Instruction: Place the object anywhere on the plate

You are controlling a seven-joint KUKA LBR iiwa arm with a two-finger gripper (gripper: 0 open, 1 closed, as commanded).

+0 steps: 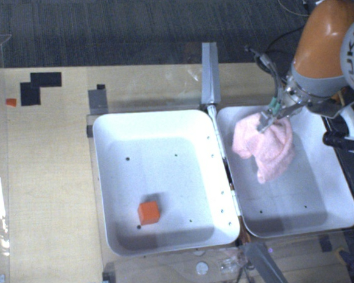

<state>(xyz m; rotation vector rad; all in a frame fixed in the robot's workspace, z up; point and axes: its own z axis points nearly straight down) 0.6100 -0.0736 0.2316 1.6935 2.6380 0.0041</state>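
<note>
Gripper (271, 117) pinching top edge of pink cloth (266, 146) in right bin (329, 217), cloth bunched at bin's upper left; orange block (149, 212) alone in left bin (164, 139), well apart

The room light is bright and even from overhead. The left bin (157, 124) glares nearly pure white along its far edge, while soft shadow pools along both bins' near walls. A streak of reflection sits near the bench's (41, 197) left edge. Everything looks slightly soft and grainy
</note>
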